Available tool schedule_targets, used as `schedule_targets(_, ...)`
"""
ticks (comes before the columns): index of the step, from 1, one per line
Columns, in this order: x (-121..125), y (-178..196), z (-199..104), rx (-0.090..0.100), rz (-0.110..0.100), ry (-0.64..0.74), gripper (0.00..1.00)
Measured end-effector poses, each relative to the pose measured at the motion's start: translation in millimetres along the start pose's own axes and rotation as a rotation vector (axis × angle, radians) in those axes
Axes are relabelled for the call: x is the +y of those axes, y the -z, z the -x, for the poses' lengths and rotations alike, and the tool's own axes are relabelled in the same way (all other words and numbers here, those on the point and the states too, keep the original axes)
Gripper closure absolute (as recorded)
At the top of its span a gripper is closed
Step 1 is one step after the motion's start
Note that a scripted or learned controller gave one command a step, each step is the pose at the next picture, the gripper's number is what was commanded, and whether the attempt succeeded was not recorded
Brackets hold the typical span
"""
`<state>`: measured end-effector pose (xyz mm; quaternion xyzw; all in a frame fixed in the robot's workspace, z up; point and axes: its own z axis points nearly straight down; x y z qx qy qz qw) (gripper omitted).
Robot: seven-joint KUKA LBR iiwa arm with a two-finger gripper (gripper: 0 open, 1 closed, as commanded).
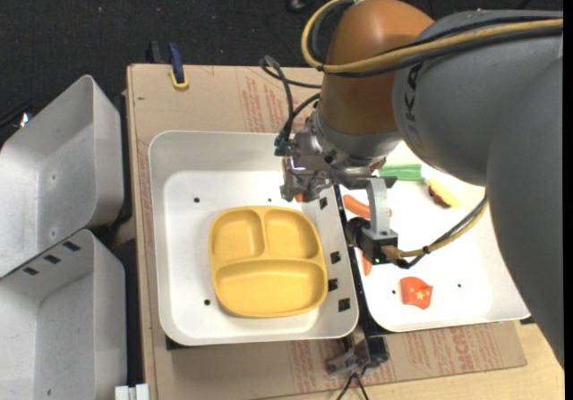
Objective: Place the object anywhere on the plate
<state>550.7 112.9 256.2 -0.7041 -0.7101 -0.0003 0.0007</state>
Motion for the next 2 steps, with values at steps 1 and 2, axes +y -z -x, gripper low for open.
schedule_targets(1,-12.2,-25.2,-52.0,-0.001,-0.004,-0.001,1.00)
schedule_targets(2,-11.0,-23.7,-48.6,-0.002,-0.002,-0.007,0.00)
